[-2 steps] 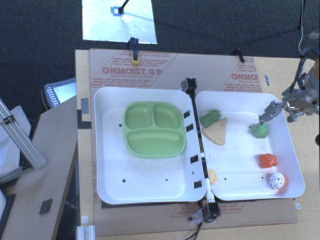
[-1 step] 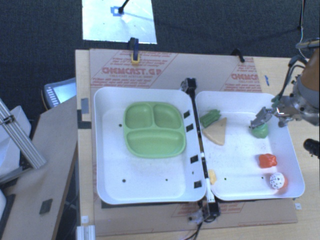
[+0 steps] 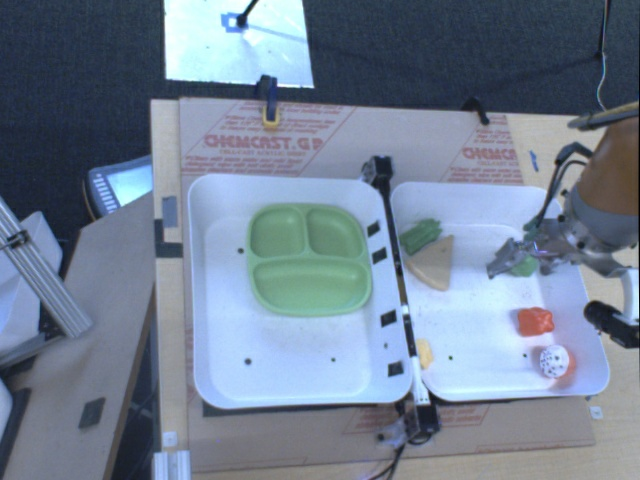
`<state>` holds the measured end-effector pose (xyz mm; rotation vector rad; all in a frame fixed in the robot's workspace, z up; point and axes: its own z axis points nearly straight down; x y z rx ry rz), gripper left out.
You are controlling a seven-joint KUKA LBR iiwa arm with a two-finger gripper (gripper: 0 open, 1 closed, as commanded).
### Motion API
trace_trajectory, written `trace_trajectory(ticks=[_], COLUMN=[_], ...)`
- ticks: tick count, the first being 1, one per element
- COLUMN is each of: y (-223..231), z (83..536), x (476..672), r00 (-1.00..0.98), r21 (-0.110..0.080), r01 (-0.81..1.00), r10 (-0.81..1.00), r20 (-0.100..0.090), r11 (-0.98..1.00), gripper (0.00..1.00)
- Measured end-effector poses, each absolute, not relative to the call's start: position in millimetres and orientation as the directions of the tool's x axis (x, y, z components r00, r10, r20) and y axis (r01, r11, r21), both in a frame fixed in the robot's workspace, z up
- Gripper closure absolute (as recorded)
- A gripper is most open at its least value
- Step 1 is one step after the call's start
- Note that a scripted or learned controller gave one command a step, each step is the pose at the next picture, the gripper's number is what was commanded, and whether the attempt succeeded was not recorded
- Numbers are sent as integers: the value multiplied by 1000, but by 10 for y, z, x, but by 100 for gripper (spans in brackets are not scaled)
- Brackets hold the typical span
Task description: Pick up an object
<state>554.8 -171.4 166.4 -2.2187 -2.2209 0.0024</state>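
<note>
My gripper [image 3: 512, 260] hangs low over the right bin [image 3: 470, 368], near its right side, on the grey arm that comes in from the right. A small green thing [image 3: 527, 266] shows right at the gripper's tip; whether it is held or lies beneath is unclear. A tan wedge [image 3: 433, 263] and a green leafy piece [image 3: 421, 234] lie to the gripper's left, by the divider. A red piece [image 3: 535, 320] lies just below the gripper. A white dotted ball on something orange [image 3: 553, 361] sits in the bin's near right corner.
The left bin [image 3: 215, 348] holds a green divided plate [image 3: 308, 260]. A small yellow bit [image 3: 425, 353] lies by the divider between the bins. Black clips line the divider [image 3: 392, 268]. Bare bin floor stretches between the wedge and the red piece.
</note>
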Motion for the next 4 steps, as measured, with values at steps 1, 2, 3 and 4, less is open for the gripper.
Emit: trace_trajectory(ticks=[1,2,3,4], y=[-1687,-1694,-1768,-1805], z=[1244,1376,1838,2480], x=[5537,5552,5587,5576], r00=[-1,-2,-3,-4], r21=[-2,3,7,9], r01=[1000,1000,1000,1000], r10=[1000,1000,1000,1000], r20=[1,-1,-2,-3], r11=[1,2,3,4], gripper=[0,100,100,100])
